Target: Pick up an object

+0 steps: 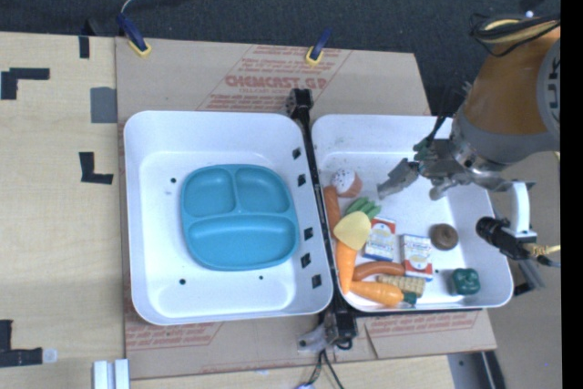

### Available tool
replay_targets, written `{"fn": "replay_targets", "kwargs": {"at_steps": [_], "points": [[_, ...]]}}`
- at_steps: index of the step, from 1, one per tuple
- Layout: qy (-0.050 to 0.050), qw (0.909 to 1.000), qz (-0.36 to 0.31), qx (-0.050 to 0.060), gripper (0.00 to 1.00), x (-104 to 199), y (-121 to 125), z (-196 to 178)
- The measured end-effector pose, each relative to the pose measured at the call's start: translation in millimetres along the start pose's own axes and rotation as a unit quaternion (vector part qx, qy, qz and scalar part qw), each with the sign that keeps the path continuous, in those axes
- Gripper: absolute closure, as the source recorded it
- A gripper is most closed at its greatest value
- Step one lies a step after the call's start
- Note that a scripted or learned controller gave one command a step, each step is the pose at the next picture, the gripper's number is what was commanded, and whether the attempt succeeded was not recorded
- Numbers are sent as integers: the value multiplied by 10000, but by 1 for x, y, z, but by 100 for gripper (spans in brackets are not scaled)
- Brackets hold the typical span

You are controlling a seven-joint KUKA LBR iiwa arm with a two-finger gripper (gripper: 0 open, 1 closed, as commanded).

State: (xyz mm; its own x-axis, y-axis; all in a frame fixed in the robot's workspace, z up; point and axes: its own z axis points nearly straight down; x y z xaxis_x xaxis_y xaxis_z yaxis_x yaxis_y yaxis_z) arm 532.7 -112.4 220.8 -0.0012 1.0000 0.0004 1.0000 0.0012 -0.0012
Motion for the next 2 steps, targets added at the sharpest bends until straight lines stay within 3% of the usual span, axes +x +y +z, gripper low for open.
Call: {"fn": "replay_targets", "kwargs": {"at_steps": [1,2], "points": [[3,10000,2,20,0,-2,40,111],[-9,10000,6,-10,0,9,46,135]]}}
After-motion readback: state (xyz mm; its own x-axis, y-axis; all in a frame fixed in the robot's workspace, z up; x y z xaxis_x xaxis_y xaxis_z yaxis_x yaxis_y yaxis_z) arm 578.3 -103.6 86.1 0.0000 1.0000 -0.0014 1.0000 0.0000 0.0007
